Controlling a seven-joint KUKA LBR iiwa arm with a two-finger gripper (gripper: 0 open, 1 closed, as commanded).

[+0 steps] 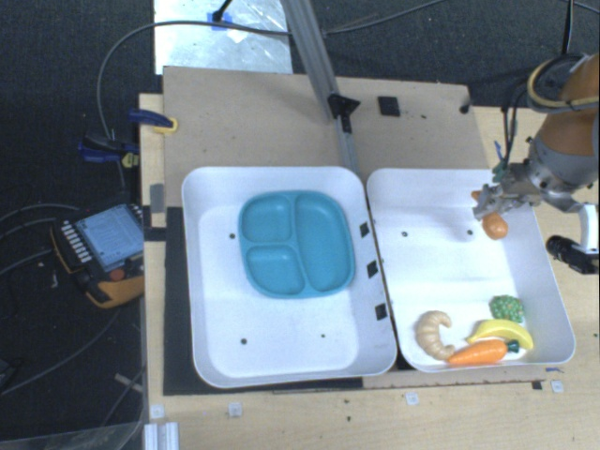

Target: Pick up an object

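Brown tabletop (281, 111) carries two white bins; the pincer (494, 204) grips a small round orange ball (495, 227) above the right bin (450, 270).

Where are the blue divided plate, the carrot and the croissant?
blue divided plate (298, 244): camera view, on its central ridge.
carrot (476, 352): camera view, mid-length of its orange body.
croissant (433, 333): camera view, middle of its curve.

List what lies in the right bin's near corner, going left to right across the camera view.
Croissant → carrot → broccoli. The banana spans above the carrot and below the broccoli, so its place in the order is unclear and it is left out.
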